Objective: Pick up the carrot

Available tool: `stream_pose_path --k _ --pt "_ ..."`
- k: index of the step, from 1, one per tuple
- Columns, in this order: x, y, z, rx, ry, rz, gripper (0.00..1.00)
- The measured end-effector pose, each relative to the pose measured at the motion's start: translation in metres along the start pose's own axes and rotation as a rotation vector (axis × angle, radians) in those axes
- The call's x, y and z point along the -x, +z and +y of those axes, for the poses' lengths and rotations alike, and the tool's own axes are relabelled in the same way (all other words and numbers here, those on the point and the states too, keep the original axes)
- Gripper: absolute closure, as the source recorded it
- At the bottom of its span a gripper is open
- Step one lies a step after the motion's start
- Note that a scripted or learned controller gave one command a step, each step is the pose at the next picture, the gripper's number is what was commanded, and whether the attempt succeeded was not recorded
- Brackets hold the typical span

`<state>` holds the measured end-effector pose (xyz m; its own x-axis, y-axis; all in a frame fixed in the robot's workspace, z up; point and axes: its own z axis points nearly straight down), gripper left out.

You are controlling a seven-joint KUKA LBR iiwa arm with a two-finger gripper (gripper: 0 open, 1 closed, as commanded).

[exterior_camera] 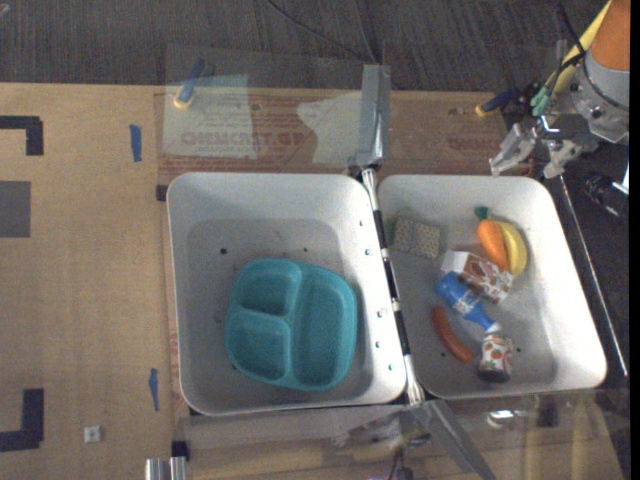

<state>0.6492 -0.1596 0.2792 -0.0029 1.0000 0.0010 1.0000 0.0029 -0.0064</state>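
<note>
The carrot (pixel 491 242) lies in the right-hand bin (pixel 570 298), up near its far corner, orange with a little green stub at the top, and it sits pressed right against a yellow banana (pixel 515 246) on its outer side. Just below it is a small printed carton (pixel 487 276), then a blue bottle (pixel 465 298), a sausage (pixel 452 335) and a small can (pixel 495 356), with a flat patterned square (pixel 417 237) off towards the divider. The left bin (pixel 200 208) holds a teal sectioned tray (pixel 292 323). The arm (pixel 605 58) hangs over the tabletop (pixel 80 268) beyond the right bin's far corner, and its claw (pixel 530 148) is above the rim there, carrying nothing; whether it is spread or pressed together I cannot tell from here. This looks like the approach step, with the grab not yet begun. To my eye the next move calls for bringing the claw in over the bin and down onto the carrot, lined up so it closes across the carrot's narrow width without catching the banana beside it.
</note>
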Motion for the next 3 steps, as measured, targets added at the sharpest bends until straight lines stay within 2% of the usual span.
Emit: stream_pose_path --k 1,2,3 --pt "0.024 0.085 0.018 0.001 -0.058 -0.001 0.0" --pt "0.053 0.187 0.018 -0.002 -0.204 0.006 0.0" --pt "0.043 0.193 0.017 0.0 -0.381 -0.003 0.0"
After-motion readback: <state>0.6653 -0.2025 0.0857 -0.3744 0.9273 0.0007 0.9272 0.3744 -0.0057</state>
